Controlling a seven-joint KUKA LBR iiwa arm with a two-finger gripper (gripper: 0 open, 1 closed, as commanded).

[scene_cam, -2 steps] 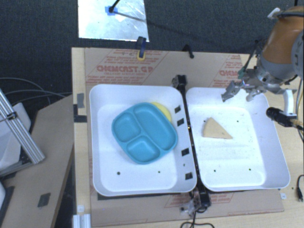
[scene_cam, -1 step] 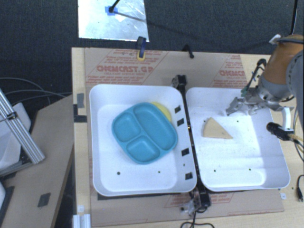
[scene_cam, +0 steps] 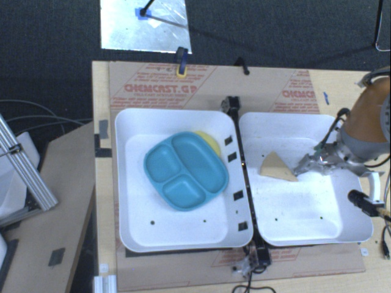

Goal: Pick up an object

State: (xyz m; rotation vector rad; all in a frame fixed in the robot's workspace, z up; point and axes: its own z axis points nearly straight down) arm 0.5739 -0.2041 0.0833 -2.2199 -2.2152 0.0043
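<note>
Over the right bin (scene_cam: 317, 227) our end effector (scene_cam: 302, 165) hangs low beside the tan wedge (scene_cam: 278, 166), close enough to reach it; whether it grips we cannot tell. Across the divider, the blue tray (scene_cam: 185, 170) covers something yellow (scene_cam: 209, 141).

A blue divided plate (scene_cam: 186, 177) is covering a yellow object (scene_cam: 211, 140); a tan wedge (scene_cam: 278, 166) is lying in the white bin (scene_cam: 317, 224).
</note>
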